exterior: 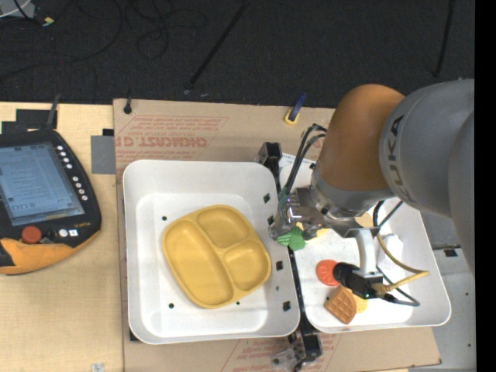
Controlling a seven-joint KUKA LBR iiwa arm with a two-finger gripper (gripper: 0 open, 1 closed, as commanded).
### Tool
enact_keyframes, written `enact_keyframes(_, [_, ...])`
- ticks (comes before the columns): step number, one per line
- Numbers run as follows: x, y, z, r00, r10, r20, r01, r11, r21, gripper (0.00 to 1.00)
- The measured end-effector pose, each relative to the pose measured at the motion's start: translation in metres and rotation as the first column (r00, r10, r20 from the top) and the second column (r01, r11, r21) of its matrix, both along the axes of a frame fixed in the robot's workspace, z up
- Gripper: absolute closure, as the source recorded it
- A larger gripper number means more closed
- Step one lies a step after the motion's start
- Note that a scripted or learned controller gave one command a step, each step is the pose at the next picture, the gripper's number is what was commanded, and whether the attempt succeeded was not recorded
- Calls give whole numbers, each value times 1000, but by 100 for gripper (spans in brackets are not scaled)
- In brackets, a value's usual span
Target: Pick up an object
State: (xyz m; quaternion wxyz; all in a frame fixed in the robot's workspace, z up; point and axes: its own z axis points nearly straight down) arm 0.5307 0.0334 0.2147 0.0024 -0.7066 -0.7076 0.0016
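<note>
My gripper hangs low over the left edge of the right bin, close to the wall it shares with the left bin. A small green object lies right under its tip, touching or nearly touching it, and the wrist hides whether it is gripped. A red round object sits in the right bin's front half. A brown waffle-like piece lies just in front of it. The bulky grey and orange arm covers the back of this bin.
A yellow divided plate lies in the middle of the left bin. A teach pendant with a screen rests on the bench at the far left. A blue and yellow clip sits at the cardboard's back edge.
</note>
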Motion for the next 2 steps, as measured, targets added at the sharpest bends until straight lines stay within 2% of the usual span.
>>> enact_keyframes(1, [-22,48,20,1000,2,2,-2,1000,1,100])
enact_keyframes(2, [-13,57,9,1000,-2,2,2,1000,-2,100])
